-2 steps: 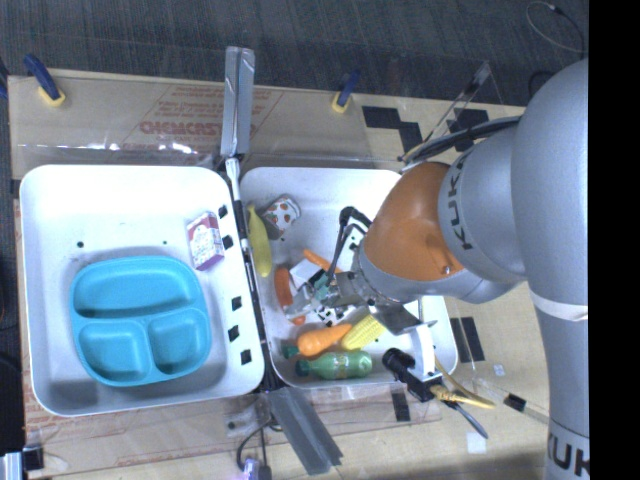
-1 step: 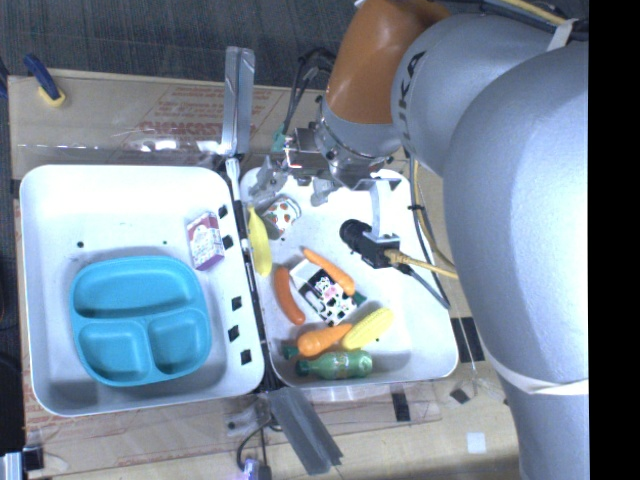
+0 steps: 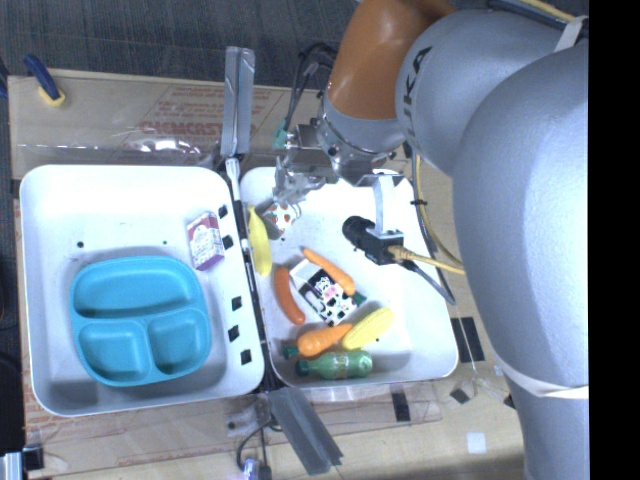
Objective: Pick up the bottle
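The green bottle (image 3: 335,366) lies on its side along the near wall of the right bin (image 3: 428,360), just beside a carrot (image 3: 322,341) and a corn cob (image 3: 367,327). The gripper (image 3: 283,211) hangs at the far left corner of that bin, well apart from the bottle; I cannot tell its state

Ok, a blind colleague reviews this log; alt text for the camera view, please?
The arm's hand hangs over the far end of the right bin, while the green bottle lies at its near edge beside toy carrots and corn. A blue divided tray sits in the left bin.
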`<act>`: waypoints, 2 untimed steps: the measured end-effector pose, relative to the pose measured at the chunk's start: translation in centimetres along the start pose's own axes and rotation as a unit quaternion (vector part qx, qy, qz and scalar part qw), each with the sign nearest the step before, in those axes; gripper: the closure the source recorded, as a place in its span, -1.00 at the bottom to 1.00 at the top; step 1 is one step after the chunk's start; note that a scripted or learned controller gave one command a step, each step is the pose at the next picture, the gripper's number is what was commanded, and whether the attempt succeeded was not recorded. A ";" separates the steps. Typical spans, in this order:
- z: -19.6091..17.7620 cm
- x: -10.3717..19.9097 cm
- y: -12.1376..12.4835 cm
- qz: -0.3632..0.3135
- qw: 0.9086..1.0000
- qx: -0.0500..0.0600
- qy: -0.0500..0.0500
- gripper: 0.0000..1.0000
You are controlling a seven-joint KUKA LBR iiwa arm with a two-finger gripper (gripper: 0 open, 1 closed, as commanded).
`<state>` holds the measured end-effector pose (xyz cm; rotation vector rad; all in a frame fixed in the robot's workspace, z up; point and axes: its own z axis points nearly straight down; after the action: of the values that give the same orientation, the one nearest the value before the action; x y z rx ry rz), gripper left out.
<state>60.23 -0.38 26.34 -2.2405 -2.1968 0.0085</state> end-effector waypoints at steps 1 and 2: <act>1.2 1.5 -8.4 -0.066 0.998 -0.001 0.000 1.00; -9.3 -2.0 -12.5 -0.050 0.999 -0.003 0.000 1.00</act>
<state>47.71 -2.07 35.74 -2.1295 -2.3099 0.0000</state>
